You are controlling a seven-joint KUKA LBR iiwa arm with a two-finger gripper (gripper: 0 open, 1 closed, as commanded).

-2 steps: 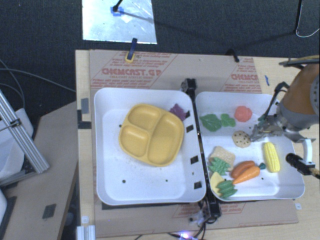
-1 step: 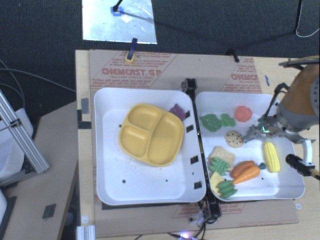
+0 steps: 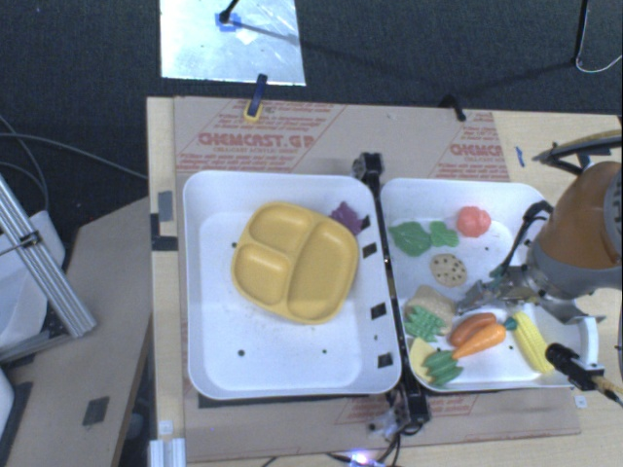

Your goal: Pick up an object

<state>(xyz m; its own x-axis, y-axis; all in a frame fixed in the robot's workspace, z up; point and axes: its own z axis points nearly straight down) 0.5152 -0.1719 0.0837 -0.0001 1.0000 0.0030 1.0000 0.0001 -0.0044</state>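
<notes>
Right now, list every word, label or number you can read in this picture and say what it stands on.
"CHEMCAST GP": red print on the brown sheet behind the left bin.
"CHEMCAST": the same red print, repeated behind the right bin, cut short and blurred.
Smaller red lines beneath both: too small to read.

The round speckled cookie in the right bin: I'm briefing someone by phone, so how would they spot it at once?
Start at the right bin, the one holding toy food. Near its middle, just below the green leafy piece and up-left of the gripper, lies the cookie. It is the one flat tan disc dotted with dark specks; its neighbours are green, orange or yellow.
</notes>
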